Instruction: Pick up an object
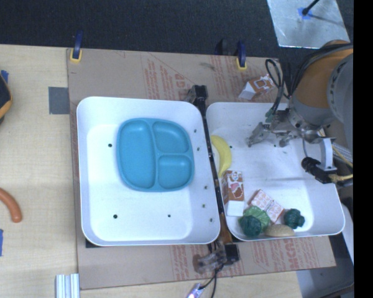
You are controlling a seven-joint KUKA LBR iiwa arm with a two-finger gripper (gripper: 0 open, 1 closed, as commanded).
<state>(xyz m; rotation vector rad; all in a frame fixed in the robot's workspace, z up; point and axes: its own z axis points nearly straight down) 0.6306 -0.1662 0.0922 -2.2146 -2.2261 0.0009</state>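
The claw (268,136) hung over the right bin (323,228), its state unclear and its arm (323,85) cut off. Banana (222,155) lay left, half hidden by the rim; broccoli (253,222) sat below.

Two shallow white bins sit side by side on brown cardboard. The left bin (93,166) holds a light-blue plastic divided plate (155,154). The right bin (326,200) holds a yellow banana (221,154), a small printed carton (234,186), green broccoli (253,222) and a dark-green lump (293,218). The metal two-finger gripper (267,135) hangs over this bin's far part, its fingers spread with nothing between them.
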